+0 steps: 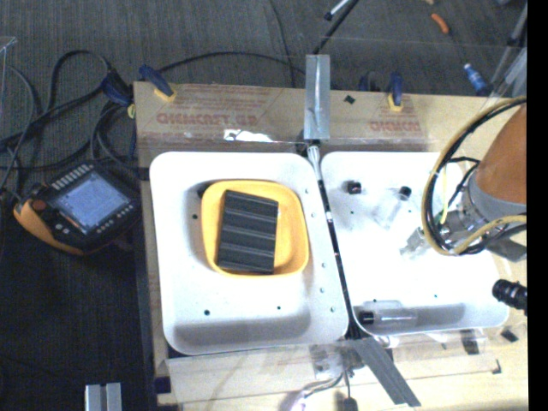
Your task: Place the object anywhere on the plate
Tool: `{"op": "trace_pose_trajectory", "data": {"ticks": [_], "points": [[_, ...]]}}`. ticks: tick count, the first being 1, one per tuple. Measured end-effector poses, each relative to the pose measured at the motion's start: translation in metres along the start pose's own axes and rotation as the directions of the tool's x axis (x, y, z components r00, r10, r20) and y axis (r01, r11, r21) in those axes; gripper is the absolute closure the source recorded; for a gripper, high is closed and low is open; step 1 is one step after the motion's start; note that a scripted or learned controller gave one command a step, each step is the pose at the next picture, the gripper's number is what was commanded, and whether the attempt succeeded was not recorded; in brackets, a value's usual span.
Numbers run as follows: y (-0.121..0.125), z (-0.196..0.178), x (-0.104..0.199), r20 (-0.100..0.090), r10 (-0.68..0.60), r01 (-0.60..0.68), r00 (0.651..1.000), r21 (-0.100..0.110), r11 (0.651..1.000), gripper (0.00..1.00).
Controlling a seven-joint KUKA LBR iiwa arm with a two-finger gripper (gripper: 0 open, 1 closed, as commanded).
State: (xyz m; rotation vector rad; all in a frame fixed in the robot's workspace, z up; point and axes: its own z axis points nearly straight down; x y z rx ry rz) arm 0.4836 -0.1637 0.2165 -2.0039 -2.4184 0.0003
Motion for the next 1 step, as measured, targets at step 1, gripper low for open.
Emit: {"op": "trace_pose_trajectory", "data": {"ticks": [1], "points": [[0.0000,0.0000,0.0000,0.000,0.000,0.000,1.000,0.000,1.000,0.00]]}}
